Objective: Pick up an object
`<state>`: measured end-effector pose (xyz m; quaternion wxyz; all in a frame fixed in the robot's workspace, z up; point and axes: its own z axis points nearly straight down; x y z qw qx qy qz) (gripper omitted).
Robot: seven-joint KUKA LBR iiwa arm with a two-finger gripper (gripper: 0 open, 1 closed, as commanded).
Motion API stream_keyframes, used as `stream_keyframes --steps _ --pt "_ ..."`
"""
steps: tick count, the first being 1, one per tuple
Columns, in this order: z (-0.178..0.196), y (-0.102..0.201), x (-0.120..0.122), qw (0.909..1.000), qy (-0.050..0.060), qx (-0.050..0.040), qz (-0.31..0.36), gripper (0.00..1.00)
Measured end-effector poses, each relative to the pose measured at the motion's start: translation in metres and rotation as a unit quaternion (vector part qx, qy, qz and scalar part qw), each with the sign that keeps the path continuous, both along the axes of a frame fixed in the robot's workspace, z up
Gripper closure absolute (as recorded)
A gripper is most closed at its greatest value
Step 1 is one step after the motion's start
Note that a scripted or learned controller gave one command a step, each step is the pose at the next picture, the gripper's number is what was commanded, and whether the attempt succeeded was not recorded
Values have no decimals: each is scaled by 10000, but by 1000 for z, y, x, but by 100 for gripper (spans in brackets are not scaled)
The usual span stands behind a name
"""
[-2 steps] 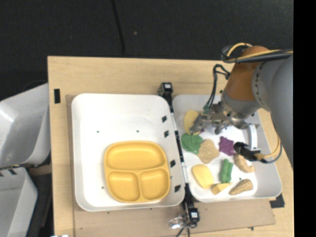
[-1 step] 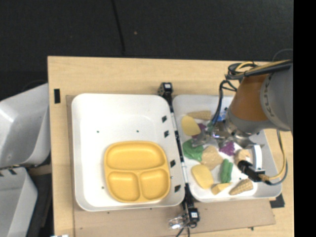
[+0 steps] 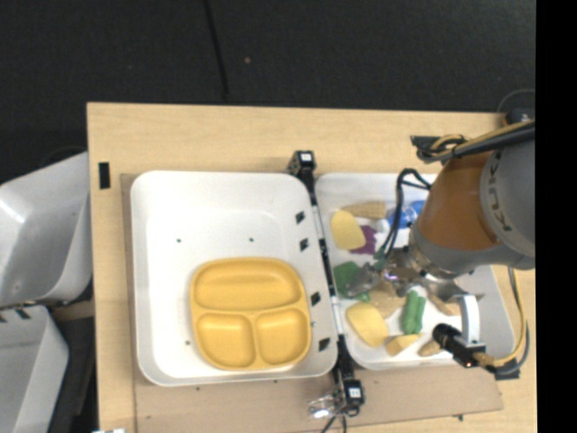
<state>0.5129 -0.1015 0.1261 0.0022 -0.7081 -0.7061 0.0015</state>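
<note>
My gripper hangs low over the middle of the right bin, under the orange wrist band. It sits among small toy items: a dark green piece just to its left, a green cylinder below it, and a purple piece above it. A yellow rounded piece lies toward the bin's upper left, and another pale yellow piece lies near the front. The arm hides the items under it.
A yellow divided tray lies in the left bin. A tan piece rests at the right bin's front, a blue piece and a beige piece near its back. The bins' shared wall stands close to the gripper's left.
</note>
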Motion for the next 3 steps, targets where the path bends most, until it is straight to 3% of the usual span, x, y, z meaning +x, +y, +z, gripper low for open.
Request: stream_keyframes --steps 1,2,3 --pt "8 -2 2 10000 -6 -3 -38 100" --pt "119 45 -22 10000 -55 -1 48 100" --pt "172 135 -22 10000 -40 9 76 100"
